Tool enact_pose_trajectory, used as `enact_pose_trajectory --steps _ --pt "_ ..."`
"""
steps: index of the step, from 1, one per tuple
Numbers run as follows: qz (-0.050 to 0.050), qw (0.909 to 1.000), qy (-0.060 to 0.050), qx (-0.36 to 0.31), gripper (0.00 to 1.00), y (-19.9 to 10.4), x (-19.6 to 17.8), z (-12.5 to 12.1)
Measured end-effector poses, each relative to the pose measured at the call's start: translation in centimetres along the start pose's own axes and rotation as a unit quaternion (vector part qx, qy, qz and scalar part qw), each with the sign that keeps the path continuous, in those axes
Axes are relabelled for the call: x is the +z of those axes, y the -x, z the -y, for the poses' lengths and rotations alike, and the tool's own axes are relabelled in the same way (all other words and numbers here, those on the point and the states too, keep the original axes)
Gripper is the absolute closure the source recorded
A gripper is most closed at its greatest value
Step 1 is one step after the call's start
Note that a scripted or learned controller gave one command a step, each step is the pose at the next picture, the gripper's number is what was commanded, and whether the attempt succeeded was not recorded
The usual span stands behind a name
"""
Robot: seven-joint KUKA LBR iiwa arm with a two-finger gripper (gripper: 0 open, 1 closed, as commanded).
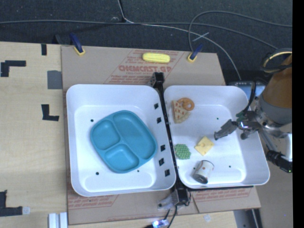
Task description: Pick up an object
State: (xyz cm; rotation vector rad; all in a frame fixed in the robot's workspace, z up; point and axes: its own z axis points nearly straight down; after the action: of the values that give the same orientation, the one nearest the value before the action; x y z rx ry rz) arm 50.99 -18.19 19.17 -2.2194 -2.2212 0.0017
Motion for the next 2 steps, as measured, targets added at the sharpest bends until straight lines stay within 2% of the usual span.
enact_pose_trajectory --steps 1,2 --pt "0.0 1.0 -0.002 0.0 0.0 0.3 6.4 -0.1" --pt "-0.001 1.0 0.0 0.0 0.0 0.2 10.8 -0.1"
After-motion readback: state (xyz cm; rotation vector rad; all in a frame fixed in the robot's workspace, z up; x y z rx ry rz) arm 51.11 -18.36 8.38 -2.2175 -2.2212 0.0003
